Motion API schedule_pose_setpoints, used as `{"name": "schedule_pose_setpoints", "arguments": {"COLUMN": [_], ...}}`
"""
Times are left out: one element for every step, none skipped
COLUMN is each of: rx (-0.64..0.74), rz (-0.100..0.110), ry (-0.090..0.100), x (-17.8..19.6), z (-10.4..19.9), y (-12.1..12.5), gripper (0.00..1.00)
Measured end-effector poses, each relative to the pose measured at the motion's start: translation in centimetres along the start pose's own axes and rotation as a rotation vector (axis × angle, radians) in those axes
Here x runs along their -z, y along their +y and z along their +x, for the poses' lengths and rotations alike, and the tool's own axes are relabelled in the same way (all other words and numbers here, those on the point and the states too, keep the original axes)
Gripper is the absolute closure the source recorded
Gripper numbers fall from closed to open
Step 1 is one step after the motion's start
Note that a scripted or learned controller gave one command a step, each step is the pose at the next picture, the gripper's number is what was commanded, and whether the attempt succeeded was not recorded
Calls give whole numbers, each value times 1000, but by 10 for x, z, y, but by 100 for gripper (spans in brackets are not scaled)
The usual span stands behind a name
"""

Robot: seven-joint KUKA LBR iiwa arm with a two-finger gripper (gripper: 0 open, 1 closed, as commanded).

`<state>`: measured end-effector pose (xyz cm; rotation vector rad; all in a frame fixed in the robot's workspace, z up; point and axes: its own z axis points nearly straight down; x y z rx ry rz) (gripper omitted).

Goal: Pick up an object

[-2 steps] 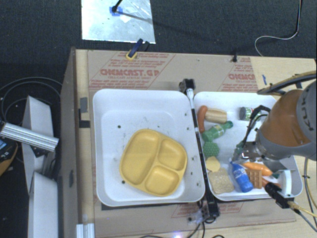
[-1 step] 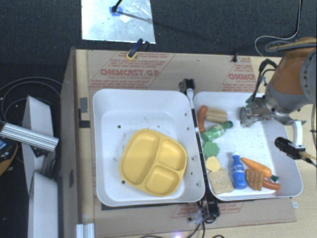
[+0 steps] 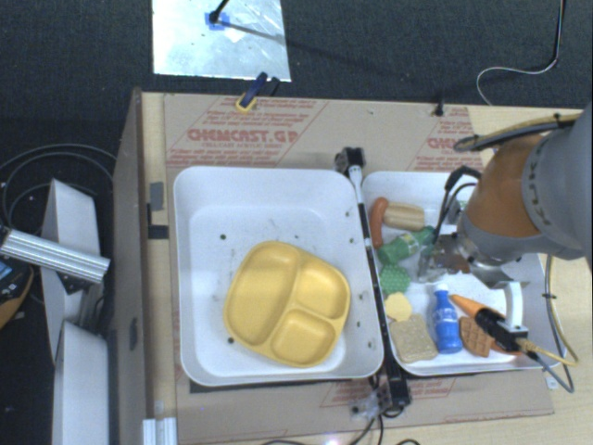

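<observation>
Your end effector (image 3: 434, 265) sits low in the right bin (image 3: 422, 185), crowded by a green toy (image 3: 400, 248) and blue bottle (image 3: 446, 322); you cannot tell its grip.

A cardboard-covered table (image 3: 306, 128) printed with red lettering lies under and around the claw (image 3: 434, 265). Beyond it, up and to the left of the claw, a shiny foil sheet (image 3: 222, 26) rests on the dark carpet floor (image 3: 389, 26). Far left of the claw sit black cables (image 3: 42, 170), a silver metal bar (image 3: 56, 256) and white boxes (image 3: 79, 360).
</observation>
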<state>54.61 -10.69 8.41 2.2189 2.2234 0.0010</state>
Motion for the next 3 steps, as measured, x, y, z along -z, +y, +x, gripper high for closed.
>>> {"name": "schedule_pose_setpoints", "arguments": {"rx": [3, -2, -1], "rz": [-48, -1, -3], "ry": [-16, -1, -1], "x": [8, 4, 14], "z": [-10, -49, -48], "y": [-46, -54, -53], "gripper": [0, 0, 100]}}
